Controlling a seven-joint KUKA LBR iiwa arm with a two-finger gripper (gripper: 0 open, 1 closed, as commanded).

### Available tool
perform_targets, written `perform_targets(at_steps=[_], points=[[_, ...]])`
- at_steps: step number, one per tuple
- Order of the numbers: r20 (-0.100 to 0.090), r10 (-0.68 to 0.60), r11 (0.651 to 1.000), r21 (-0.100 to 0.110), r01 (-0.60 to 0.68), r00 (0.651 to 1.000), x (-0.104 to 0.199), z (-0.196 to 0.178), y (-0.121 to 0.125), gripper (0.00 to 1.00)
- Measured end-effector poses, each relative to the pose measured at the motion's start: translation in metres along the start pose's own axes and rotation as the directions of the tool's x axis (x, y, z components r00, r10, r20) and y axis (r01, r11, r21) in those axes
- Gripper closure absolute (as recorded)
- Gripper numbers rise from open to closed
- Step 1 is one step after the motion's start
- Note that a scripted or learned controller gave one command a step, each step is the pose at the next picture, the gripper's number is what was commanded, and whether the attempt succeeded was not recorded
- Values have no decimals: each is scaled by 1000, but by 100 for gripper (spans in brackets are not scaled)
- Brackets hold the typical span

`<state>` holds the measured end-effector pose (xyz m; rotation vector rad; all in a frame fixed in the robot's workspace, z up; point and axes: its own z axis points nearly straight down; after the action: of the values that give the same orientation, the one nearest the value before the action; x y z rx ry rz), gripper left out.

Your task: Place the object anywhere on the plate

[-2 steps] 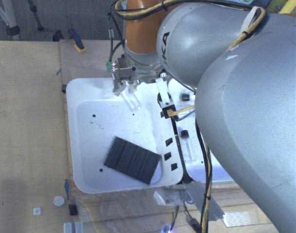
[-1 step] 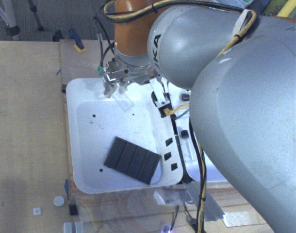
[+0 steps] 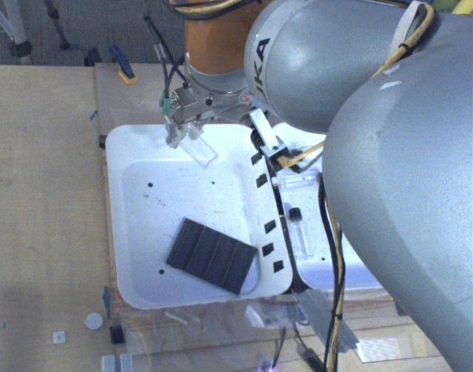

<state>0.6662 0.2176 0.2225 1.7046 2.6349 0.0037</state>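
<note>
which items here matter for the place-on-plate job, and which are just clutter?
Job:
- gripper, over the left bin's far edge
- dark ribbed slab, flat in the left bin, probably the plate or the object; hard to tell which

Lying about:
- blue clamp on the bench beyond the bin
- small round disc on the bench by the near corner

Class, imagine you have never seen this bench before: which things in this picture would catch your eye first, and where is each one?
The huge grey arm dominates the right side and top, with its orange band at the top centre. Below that band the claw hangs over the far rim of the left white bin. A dark ribbed rectangular slab lies tilted on that bin's floor, near its front right corner.
</note>
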Motion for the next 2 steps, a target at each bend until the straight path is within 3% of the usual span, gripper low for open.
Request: perform_targets(at_steps=[1,2], points=[[0,12,1000,0,-12,1000,0,-9,1,100],[-1,-127,992,5,127,992,2,-5,0,100]])
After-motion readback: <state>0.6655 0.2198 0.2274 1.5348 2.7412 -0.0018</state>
